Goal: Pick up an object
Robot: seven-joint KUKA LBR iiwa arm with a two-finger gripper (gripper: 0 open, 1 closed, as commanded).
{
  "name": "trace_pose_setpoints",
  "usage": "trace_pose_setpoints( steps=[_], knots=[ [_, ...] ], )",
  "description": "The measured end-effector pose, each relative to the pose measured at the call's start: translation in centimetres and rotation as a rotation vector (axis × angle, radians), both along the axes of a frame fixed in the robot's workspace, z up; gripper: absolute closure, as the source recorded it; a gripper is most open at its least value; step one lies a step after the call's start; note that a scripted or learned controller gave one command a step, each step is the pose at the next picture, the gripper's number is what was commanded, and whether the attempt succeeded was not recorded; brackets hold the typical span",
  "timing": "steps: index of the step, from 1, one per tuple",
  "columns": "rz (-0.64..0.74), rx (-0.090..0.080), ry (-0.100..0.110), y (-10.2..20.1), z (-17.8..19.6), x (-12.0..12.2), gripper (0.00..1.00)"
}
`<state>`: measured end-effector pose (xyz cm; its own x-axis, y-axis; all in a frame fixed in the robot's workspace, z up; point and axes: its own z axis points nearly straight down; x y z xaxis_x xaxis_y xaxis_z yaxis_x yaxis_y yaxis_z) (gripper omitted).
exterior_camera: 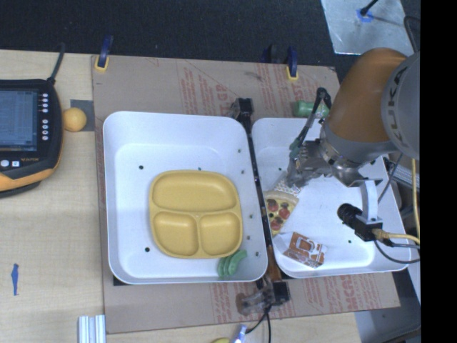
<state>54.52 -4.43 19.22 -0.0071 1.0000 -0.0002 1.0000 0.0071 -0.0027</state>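
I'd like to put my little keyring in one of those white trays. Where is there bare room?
The left bin has bare floor behind the yellow divided plate and along its left wall. The right bin has a bare strip near its front right corner, past the orange packet. It is crowded near the divider, where the gripper hangs over the pizza slice toy.

In the left bin (pixel 121 191) a yellow divided tray (pixel 194 213) took up the middle, with a green toy (pixel 230 264) at the near right corner; bare floor ran along its far and left sides. In the right bin (pixel 357 259) the arm (pixel 364 113) covered the far part, a pizza card (pixel 278 210) lay by the left wall and a snack packet (pixel 306 249) near the front, with bare floor between the packet and the right wall.
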Motion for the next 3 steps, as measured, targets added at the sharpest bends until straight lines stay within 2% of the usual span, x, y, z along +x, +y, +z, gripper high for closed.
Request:
trace_pose_setpoints(
  steps=[1,2,3],
  knots=[
    [-0.001,0.0,0.001,-0.1,0.0,0.0,0.0],
    [-0.006,0.0,0.003,-6.8,-10.2,6.9,0.0],
    [-0.004,0.0,0.001,-6.8,-9.0,7.0,1.0]
  ],
)
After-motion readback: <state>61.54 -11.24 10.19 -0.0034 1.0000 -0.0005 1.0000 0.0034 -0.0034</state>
